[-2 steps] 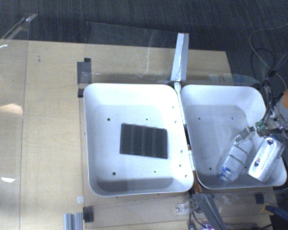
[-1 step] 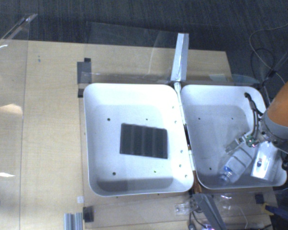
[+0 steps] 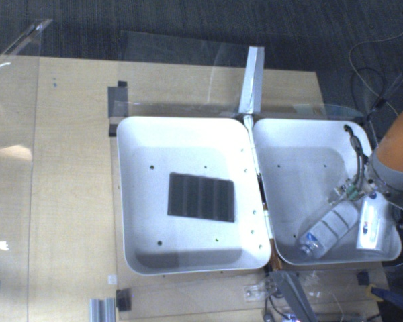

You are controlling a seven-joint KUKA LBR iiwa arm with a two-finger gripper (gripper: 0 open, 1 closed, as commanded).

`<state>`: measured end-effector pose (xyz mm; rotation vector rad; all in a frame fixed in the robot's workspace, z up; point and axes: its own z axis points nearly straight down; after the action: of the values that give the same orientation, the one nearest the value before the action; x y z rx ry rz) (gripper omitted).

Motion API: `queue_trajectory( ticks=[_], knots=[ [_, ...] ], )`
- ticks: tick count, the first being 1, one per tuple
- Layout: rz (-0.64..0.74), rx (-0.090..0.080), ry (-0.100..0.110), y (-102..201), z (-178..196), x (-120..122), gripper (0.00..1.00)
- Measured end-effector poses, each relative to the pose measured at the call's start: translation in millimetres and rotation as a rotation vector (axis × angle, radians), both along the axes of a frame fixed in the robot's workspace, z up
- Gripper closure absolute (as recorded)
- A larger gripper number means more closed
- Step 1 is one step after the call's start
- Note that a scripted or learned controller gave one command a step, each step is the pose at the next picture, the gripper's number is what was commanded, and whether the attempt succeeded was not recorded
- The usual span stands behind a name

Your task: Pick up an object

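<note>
Down at the right bin's [image 3: 282, 139] far right side, I am seeing the pincer [image 3: 349, 192] hanging low over the white floor, with the grey arm and its orange band [image 3: 397, 146] leaning in from the right edge above it. I am not able to make out how the pincer is standing, spread or closed, because the tip is blurring into a tangle of green and grey at this angle, so I cannot tell.

Just below and to the left of the pincer, a clear plastic bottle [image 3: 328, 228] is lying on its side, slanting down toward the bin's near left corner, its blue cap end [image 3: 309, 247] pointing away from the pincer. The bottle's upper end is sitting very near the tip, but I am not seeing it between anything, so I am not calling it held. Just right of the bottle and below the pincer, a flat white packet [image 3: 369, 225] is resting against the bin's right wall.

Well away to the pincer's left, across the divider between the bins, a dark ribbed rectangular mat [image 3: 201, 196] is lying flat in the middle of the left bin [image 3: 141, 146]. Both bins are sitting side by side on the pale wooden desk [image 3: 54, 180]
</note>
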<state>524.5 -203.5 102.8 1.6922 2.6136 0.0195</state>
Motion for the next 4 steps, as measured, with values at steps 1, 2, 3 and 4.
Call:
queue_trajectory(
  ticks=[1,2,3,4],
  knots=[
    [0.000,0.000,0.001,-0.2,-0.2,-0.2,0.00],
    [0.000,0.000,0.001,-0.2,-0.1,-0.2,0.00],
    [0.172,-0.004,0.010,4.2,-12.1,-30.7,0.00],
    [0.047,0.002,0.022,22.7,86.1,3.7,0.00]
  ],
)
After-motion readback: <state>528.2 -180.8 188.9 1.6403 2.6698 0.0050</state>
